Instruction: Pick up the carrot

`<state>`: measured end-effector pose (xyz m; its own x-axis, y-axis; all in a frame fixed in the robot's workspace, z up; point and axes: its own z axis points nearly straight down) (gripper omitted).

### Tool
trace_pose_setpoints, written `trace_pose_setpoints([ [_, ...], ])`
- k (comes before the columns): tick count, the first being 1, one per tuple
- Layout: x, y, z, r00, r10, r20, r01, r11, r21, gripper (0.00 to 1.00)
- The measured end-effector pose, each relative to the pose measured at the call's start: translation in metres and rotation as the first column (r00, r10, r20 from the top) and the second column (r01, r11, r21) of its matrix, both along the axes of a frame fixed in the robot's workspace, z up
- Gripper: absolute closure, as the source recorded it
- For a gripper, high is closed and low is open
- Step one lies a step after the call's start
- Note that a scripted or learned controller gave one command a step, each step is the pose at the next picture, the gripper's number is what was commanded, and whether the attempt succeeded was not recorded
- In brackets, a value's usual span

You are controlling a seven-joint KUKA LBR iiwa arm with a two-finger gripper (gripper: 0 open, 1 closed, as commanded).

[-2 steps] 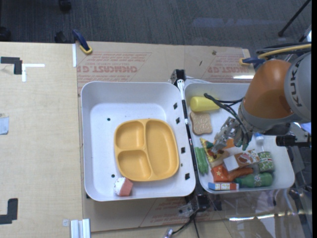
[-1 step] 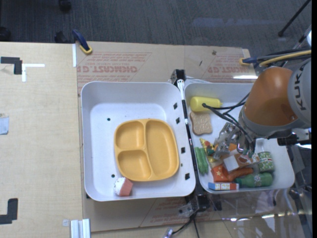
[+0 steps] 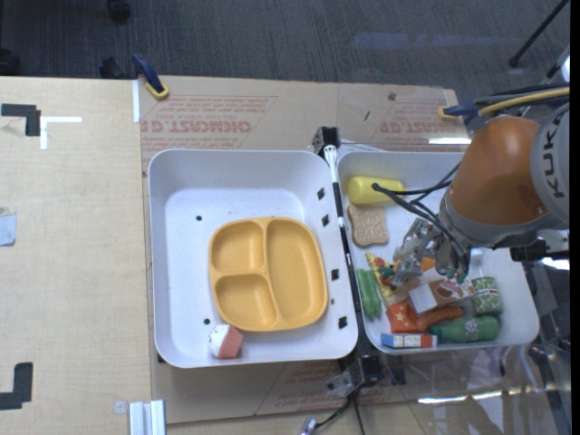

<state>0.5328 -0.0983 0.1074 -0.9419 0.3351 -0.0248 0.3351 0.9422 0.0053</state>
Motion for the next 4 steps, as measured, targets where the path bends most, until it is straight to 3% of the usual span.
trace_pose_setpoints([
  [1,0.003,0.000,0.010,1.000,0.000,0.007,0.000,1.000,0.000,1.00],
  [2,-0.040,-0.007,-0.006,0.999,0.052,0.017,-0.052,0.999,-0.001,1.00],
  [3,-0.030,-0.010,0.000,0.997,0.050,0.050,-0.050,0.999,-0.011,0.00],
  [4,-0.034,-0.009,0.006,0.998,0.052,0.028,-0.052,0.999,-0.006,1.00],
])
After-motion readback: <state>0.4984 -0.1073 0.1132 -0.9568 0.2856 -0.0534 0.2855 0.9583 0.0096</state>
